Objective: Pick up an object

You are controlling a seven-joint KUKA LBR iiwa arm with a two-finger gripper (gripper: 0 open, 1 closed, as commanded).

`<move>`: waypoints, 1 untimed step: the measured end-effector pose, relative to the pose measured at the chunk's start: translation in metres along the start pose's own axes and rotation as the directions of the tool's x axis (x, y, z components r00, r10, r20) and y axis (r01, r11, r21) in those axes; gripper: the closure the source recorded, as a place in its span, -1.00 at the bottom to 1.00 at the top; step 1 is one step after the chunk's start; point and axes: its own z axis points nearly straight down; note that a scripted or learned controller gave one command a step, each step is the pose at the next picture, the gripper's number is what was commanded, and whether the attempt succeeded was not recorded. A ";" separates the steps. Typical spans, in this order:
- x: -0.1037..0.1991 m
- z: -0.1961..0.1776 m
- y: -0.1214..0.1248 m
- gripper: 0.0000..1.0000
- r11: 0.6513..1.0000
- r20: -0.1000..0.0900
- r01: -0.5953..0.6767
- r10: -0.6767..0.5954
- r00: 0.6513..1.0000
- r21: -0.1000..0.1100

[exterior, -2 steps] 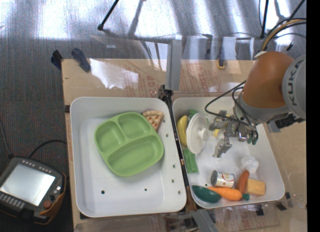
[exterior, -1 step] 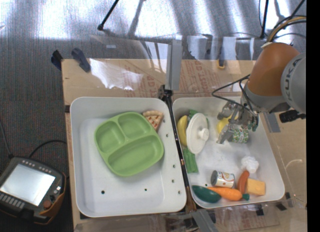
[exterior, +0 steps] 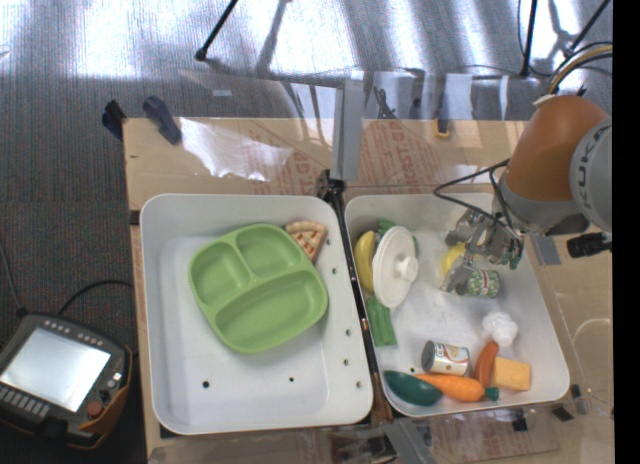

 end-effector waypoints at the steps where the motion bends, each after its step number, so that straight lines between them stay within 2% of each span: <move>1: -0.002 -0.001 0.001 -1.00 1.000 0.003 0.028 -0.028 1.000 0.000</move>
